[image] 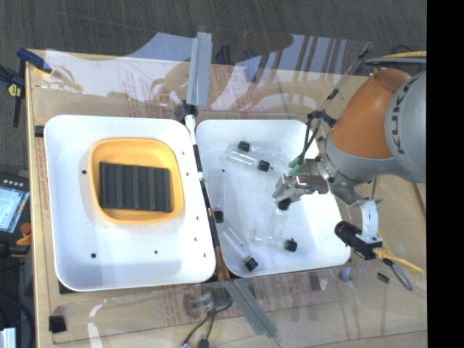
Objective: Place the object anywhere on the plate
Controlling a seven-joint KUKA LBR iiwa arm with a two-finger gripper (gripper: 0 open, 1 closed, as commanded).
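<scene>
Clear vial (278,220) | just under gripper (284,198) | jaw state unclear | right bin (319,249)

Bins (72,267) white matt plastic; plate (134,154) yellow glossy; vials (246,156) clear, black-capped.

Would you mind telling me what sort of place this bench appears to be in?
Probably a robotics lab test cell: a KUKA arm reaches over two white bins, one holding a yellow plate, the other clear vials, with cables and clamps around the bench.

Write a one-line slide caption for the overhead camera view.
KUKA arm's pincer hovers over clear, black-capped vials in the right bin; the yellow plate waits in the left bin.
</scene>
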